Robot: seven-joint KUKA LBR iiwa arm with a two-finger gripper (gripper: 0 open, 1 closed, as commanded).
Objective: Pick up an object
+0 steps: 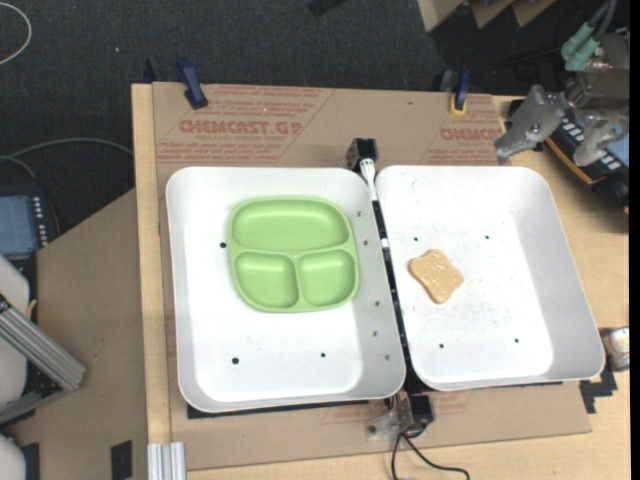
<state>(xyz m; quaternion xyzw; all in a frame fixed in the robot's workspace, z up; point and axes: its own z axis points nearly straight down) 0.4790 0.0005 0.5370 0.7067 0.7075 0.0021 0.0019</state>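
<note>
Overhead slanted view of the bench [90,298], which carries two shallow white bins side by side. The left bin [200,358] holds a green divided plate [292,253] with three compartments, lying flat in the bin's upper half. The right bin [520,288] holds a single candidate for the pick: a small tan toast-shaped piece [436,274], lying flat near the bin's left wall, well apart from the plate and with open floor on every side. The gripper [530,123] sits at the upper right, beyond the far corner of the right bin and well apart from both objects; whether the jaws are open or closed cannot be told at this angle and size. Nothing is seen between them. Judged progress: the pick is not yet begun; approach, descent, closure and lift all remain.
</note>
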